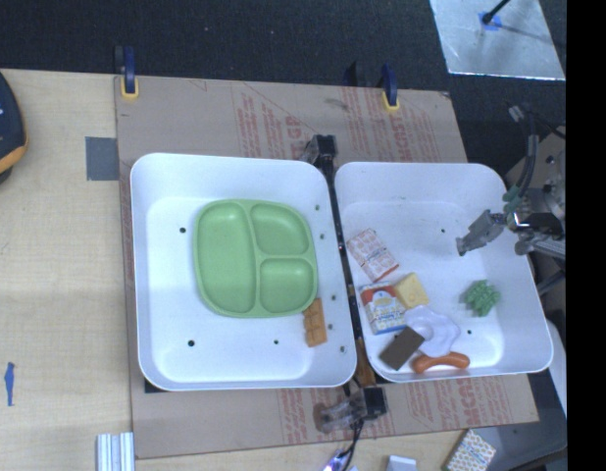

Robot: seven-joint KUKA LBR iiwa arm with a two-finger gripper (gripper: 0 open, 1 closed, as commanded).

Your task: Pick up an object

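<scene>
Two white bins sit side by side on the table (58,263), and the jaws (477,235) hover at the right edge of the frame, over the upper right of the right bin (411,180); whether they are released or clenched, I cannot tell. Nothing is visibly between them. Below, in the bin, lie a green leafy toy (480,297), an orange carrot-like piece (440,363), a dark brown block (402,347), a yellow square (412,289) and two printed packets (372,254). Over in the left bin (151,180), a green divided plate (254,257) fills the middle, with a small brown cracker (314,323) just beside its lower right corner
</scene>
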